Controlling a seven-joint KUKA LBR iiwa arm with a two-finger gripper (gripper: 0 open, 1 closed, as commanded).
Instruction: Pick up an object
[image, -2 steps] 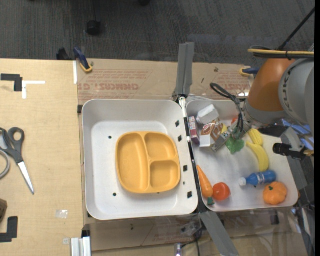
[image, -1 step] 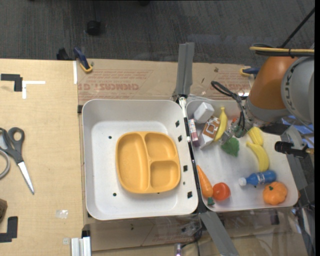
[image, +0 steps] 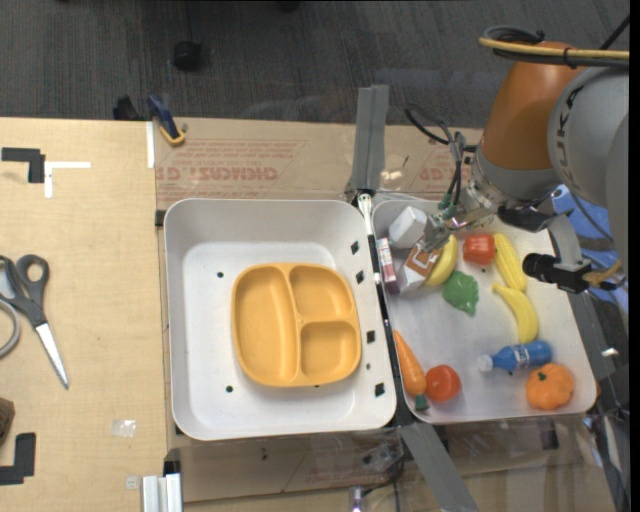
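The arm reaches in from three o'clock and hangs its gripper (image: 447, 222) low over the right bin (image: 560, 405), at that bin's eleven o'clock corner, where a short banana (image: 443, 262), a small carton (image: 420, 263) and a pale grey block (image: 406, 226) lie bunched together. Whether the jaws are released or clenched I cannot tell; nothing visibly sits between them. The crowding probably explains the steep approach. Other candidates lie apart: a red tomato (image: 479, 249), a green piece (image: 461, 293), a long banana (image: 516, 290), a blue bottle (image: 518, 356), a small pumpkin (image: 551, 387). The left bin (image: 190, 330) carries a yellow divided plate (image: 296, 324). Mirrored lettering on the cardboard (image: 255, 160) is unreadable.
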